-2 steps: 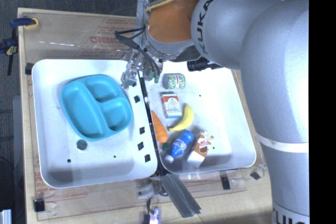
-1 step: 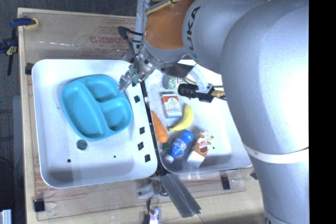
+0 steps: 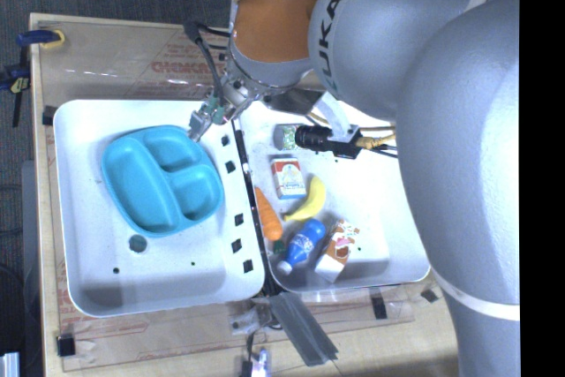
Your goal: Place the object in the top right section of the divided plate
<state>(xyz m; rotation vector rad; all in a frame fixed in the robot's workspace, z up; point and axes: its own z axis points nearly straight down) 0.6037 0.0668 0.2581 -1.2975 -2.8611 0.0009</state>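
A small greenish object (image 3: pixel 210 113) is seen at the gripper (image 3: pixel 205 121), at the two o'clock edge of the blue divided plate (image 3: pixel 163 179); whether it is clamped between the fingers cannot be told. The plate is lodged in the left bin (image 3: pixel 88 278). The arm (image 3: pixel 371 22) (grey, orange-banded) is bent in from three o'clock, wrist angled down-left. In the right bin (image 3: pixel 397 243) are listed: carton (image 3: pixel 288 177), banana (image 3: pixel 306 200), carrot (image 3: pixel 268 214), blue bottle (image 3: pixel 302 245), small box (image 3: pixel 337 248).
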